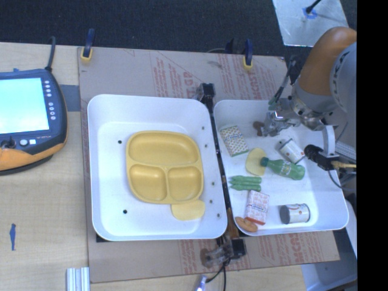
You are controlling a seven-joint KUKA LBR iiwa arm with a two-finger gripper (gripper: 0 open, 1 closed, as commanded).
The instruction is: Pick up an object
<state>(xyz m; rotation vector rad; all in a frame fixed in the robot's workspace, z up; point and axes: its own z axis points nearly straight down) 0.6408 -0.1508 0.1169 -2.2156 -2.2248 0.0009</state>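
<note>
My gripper (274, 119) hangs over the far part of the right bin (327, 223), close to a small brown object (259, 126) by the back wall. Just in front of it lie a small white-and-silver can (291, 150) and a green bottle (285, 168) on its side. Further left in this bin lie a patterned packet (233, 139), a pale yellow-green piece (255, 161) and a green bean pod (245, 182). Near the front lie a red-and-white carton (257, 206), an orange piece (246, 224) and a grey can (295, 213).
The left bin (100, 162) holds a yellow divided plate (165, 165) and a yellow disc (188, 210). A tablet-like pendant (27, 117) lies on the bench at far left. Clamps (248, 52) hold the board behind the bins. The arm's body (327, 65) looms over the right bin's back right corner.
</note>
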